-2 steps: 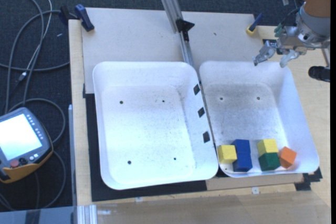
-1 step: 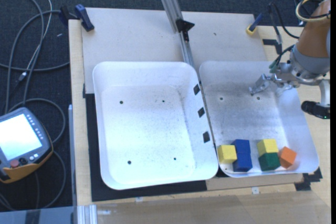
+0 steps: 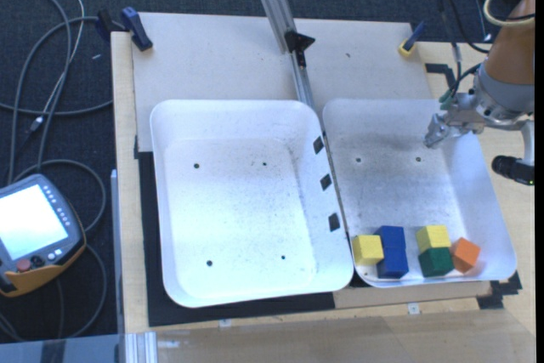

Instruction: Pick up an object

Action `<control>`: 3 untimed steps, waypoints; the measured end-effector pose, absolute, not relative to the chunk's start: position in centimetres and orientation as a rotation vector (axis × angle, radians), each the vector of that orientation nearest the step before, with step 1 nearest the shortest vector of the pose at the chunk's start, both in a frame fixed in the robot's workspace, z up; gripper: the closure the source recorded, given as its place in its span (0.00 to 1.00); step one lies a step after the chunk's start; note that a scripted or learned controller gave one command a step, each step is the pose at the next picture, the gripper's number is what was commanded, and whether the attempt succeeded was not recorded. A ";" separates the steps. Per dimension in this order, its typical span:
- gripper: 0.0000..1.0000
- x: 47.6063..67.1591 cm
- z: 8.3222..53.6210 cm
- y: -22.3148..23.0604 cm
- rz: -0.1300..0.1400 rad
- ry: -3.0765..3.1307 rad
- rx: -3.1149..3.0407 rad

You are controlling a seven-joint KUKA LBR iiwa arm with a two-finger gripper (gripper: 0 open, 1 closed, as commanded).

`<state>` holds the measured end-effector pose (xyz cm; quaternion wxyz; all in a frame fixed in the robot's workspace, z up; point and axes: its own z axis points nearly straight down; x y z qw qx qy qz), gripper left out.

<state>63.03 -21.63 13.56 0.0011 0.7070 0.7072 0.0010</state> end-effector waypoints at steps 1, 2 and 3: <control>1.00 59.7 9.7 -17.6 -0.003 2.230 2.225; 0.00 59.9 10.0 -17.9 0.001 2.222 2.222; 0.00 52.8 10.2 -19.7 -0.005 2.221 2.231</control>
